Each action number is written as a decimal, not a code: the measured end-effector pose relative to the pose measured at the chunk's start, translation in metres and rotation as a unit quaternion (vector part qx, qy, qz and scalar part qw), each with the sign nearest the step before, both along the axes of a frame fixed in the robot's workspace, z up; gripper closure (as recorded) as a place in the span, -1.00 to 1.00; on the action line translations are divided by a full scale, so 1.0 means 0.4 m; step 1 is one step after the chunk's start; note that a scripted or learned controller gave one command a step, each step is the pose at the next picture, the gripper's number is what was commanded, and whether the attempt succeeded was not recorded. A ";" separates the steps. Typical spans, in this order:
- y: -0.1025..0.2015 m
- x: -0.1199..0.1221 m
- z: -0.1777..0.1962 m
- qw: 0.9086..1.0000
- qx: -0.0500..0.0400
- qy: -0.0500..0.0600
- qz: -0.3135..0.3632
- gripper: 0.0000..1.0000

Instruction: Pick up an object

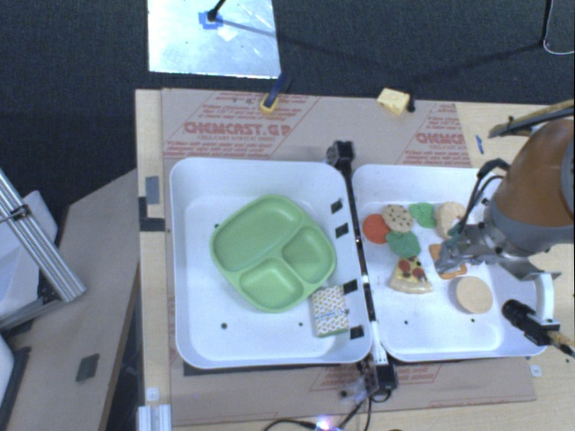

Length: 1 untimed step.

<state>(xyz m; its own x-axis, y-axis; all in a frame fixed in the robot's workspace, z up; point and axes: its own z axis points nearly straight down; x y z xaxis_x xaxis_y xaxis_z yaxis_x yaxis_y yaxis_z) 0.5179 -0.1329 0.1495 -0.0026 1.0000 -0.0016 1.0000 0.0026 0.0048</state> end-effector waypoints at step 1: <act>0.005 -0.016 0.147 1.000 0.000 -0.001 0.001 1.00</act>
